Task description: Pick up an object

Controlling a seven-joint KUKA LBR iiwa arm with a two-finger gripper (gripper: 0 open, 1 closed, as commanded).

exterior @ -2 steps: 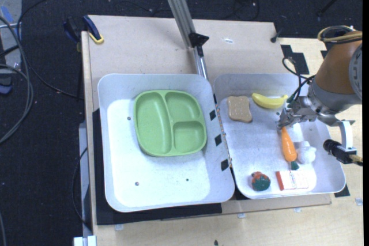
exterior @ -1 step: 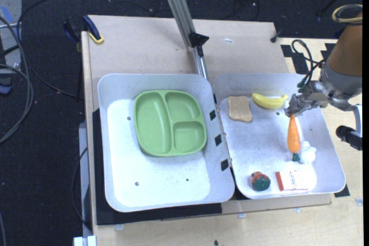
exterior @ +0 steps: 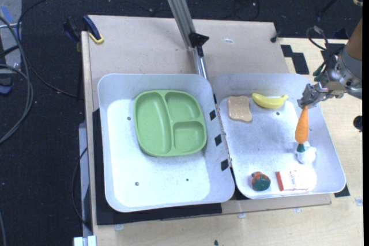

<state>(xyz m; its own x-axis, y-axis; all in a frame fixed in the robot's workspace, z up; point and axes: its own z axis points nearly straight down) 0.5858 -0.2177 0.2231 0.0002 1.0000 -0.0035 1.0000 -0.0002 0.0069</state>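
Jaws: cannot tell their state; gripper (exterior: 311, 95) sits at the right bin's far right edge, just above the carrot (exterior: 301, 125). Wooden bench (exterior: 144, 43) over dark floor with cables. Left bin (exterior: 115, 141) holds a green divided plate (exterior: 170, 122). Right bin (exterior: 259, 141) holds toast (exterior: 239, 108), banana (exterior: 268, 101), carrot upright by the right wall, a red-and-white box (exterior: 295, 180), and a small red-green ball (exterior: 260, 181).

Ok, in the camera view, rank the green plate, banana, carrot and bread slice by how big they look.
1. green plate, by far the largest
2. carrot and banana: alike in length, too close to rank
3. bread slice: shorter but broader, so its place is unsure
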